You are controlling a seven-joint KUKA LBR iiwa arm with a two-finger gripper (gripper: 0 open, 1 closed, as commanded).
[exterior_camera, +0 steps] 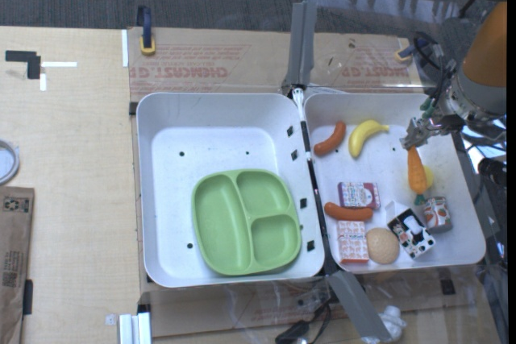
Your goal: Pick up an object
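The gripper was located at the upper right of the right bin, directly above the top end of a carrot. Contact with the carrot could not be confirmed, and whether the pincer was apart or together could not be told. In the right bin, 2 sausages, a banana, small cartons and a bun were also seen. A green divided plate lay in the left bin. The bins were set on a light wooden bench, with dark flooring across the top of the frame.
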